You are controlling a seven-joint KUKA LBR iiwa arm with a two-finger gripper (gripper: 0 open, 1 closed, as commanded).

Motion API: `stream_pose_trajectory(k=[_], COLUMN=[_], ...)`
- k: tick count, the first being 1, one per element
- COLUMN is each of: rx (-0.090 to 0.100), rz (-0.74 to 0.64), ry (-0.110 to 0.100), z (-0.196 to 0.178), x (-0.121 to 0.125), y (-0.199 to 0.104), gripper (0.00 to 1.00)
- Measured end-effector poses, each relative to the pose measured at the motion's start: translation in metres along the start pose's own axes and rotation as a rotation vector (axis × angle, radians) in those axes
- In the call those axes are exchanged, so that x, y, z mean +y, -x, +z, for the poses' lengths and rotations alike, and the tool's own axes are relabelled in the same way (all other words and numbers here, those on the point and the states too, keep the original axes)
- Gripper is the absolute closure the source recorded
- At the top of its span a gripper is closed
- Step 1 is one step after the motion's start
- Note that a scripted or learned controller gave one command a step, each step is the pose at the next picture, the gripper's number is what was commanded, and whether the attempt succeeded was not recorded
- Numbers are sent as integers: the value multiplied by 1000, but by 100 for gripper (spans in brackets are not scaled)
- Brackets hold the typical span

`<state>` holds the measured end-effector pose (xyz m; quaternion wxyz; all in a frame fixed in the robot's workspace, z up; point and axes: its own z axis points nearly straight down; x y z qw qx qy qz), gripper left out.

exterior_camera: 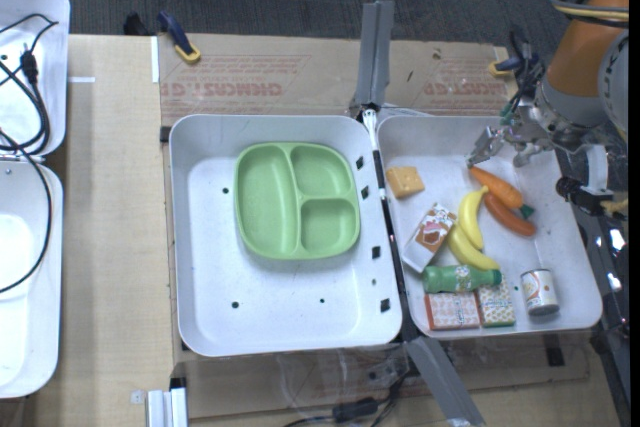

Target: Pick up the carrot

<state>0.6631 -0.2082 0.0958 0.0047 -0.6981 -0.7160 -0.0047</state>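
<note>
You are seeing the plate (297, 200) lying in the left bin (200, 245). The carrot (497, 187) is lying in the right bin (575, 310), right of the banana (470, 233).

Bright even overhead light, soft shadows, mild glare on white bins (200, 315), slightly soft focus

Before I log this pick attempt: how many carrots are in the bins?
2: both in the right bin, side by side near the gripper; one carrot upper-left, the other carrot just below-right.

My arm (590, 65): grey casing with an orange band above the wrist (a yellow-and-black cable loops over it). My gripper (497, 143): bare metal, silver-grey, two thin fingers.
</note>
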Motion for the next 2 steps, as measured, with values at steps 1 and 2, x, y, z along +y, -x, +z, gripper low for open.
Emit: stream_pose_trajectory(k=[1, 2], rx=[-13, -16], rz=[0, 60], ry=[6, 3], z=[-10, -64], x=[0, -4], y=[5, 13], gripper=[100, 100])
